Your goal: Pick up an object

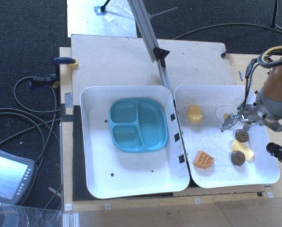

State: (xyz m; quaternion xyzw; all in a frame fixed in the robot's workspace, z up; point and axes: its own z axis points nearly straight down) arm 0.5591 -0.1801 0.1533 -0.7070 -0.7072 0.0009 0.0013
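1. reaching in from the right, the grey arm with its orange band [278,82] hung over the right bin [211,176], and the gripper [228,122] sat low above that bin's upper middle floor.
2. whether the fingers were wide or narrow could not be told; the metal tips blurred together at this slant, and nothing could be seen between them.
3. a pale, translucent round piece [222,112] lay just beside the gripper, on its far side, too faint to name more closely.
4. a yellow toy food piece [194,113] lay to the gripper's left, apart from it, near the bin's inner wall.
5. a brown round piece like a small doughnut [242,135] lay just toward the front and a little right of the gripper, close to it but not touching as far as could be seen.
6. a yellow wedge like cheese [243,150] lay further toward the front, and a second brown round piece [237,158] touched or nearly touched its front edge.
7. an orange waffle [203,160] lay front-left of the gripper, well apart from it.
8. well to the gripper's left, the left bin [98,174] held a teal divided plate [138,125] with three compartments, lying flat.
9. a grey metal pole [143,22] slanted down from the top of the view to the seam between the two bins.
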